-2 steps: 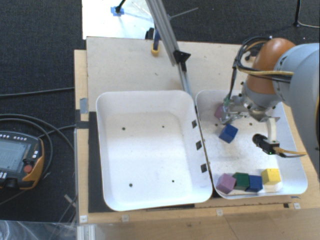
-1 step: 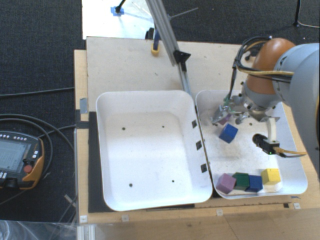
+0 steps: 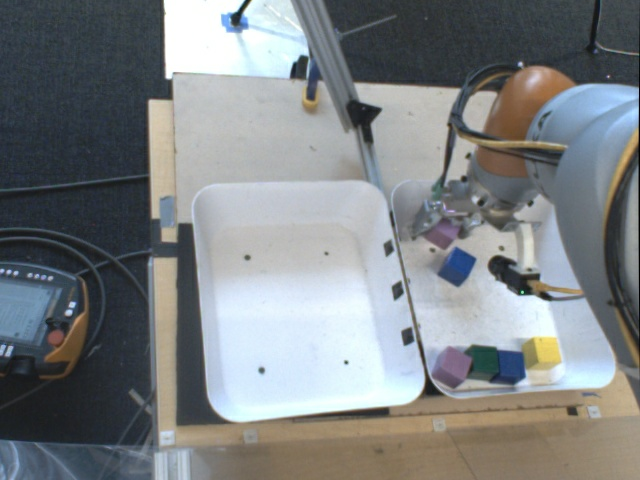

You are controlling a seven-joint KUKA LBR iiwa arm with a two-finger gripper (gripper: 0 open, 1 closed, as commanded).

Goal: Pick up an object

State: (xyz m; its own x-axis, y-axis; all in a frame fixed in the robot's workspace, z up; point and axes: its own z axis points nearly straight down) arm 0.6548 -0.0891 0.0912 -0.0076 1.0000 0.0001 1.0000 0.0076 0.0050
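My gripper (image 3: 441,222) hangs over the far left part of the right bin (image 3: 590,368). A small purple block (image 3: 440,235) sits between its fingers, which are shut on it. Just right of and nearer than that block lies a blue cube (image 3: 457,266), tilted on the bin floor and apart from the gripper. Along the bin's near wall stand a second purple block (image 3: 451,365), a green block (image 3: 483,359), a blue block (image 3: 510,367) and a yellow block (image 3: 542,352).
The left bin (image 3: 210,298) stands beside the right one, their walls touching. A slanted metal pole (image 3: 335,63) crosses the bench behind the bins. A teach pendant (image 3: 35,318) lies on the floor at far left.
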